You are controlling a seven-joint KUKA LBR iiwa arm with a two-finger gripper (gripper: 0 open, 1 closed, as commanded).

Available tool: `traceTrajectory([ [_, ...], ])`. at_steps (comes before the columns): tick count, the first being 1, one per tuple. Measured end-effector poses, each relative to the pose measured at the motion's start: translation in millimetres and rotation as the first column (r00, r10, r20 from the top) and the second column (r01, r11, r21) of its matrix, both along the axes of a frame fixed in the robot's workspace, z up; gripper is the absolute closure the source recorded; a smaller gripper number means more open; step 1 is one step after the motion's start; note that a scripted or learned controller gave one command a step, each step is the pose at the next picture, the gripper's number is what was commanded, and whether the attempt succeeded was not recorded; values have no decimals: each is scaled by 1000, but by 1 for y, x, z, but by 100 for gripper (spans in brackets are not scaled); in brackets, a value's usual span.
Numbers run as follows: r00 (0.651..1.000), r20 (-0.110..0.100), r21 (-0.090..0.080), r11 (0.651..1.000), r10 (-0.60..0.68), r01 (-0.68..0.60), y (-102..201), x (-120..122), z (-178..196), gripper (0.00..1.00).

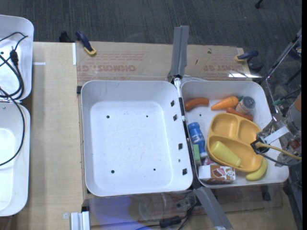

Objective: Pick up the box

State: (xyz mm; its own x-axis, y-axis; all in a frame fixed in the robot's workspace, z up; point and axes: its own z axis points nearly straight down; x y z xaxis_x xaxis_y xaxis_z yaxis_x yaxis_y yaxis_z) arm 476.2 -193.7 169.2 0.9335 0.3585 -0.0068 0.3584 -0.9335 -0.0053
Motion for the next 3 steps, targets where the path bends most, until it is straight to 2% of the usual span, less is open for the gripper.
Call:
traceTrajectory([
  [1, 986, 24, -7, 986, -167, 167, 14, 5, -68, 0],
  [2, 989, 5, -2, 989, -146, 146, -29, 0, -25, 0],
  [3, 1000, 9, 0, 1000, 23, -23, -9, 2, -76, 0],
])
